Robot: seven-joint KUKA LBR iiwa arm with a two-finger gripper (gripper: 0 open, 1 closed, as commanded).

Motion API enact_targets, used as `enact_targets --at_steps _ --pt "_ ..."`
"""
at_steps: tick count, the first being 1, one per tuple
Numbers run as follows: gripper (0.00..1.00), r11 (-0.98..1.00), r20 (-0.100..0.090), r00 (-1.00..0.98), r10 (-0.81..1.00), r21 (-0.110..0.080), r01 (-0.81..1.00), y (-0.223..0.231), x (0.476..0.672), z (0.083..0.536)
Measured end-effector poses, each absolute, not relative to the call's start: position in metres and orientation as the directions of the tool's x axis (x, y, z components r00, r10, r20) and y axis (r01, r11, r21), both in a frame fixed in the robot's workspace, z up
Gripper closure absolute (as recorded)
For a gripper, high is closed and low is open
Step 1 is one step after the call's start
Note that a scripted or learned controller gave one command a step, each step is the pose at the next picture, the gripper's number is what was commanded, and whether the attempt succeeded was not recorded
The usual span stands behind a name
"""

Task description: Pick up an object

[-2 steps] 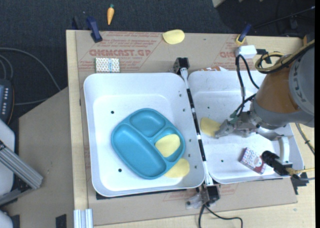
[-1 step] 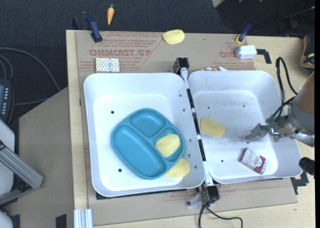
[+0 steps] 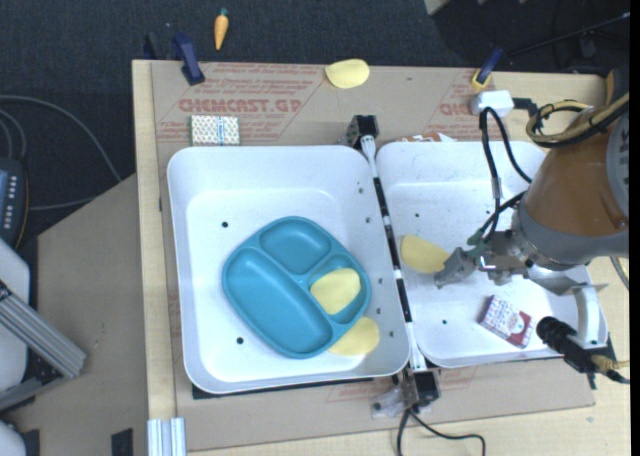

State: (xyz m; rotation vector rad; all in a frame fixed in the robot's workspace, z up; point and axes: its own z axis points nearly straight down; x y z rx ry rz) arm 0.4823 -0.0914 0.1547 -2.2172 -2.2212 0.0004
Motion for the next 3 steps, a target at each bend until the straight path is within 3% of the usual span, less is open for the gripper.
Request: enact_targets --at_steps 1,2,3 --pt "0.0 -0.001 0.0 0.001 1.0 -0.001 1.0 -0.154 0.489 0.084" --pt "0.0 -0.001 -0.002 0.001 1.0 0.001 1.0 -0.222 0.492 0.133" --pt "0.0 0.002 0.0 -0.002 1.0 0.002 1.0 -0.16 0.497 0.207"
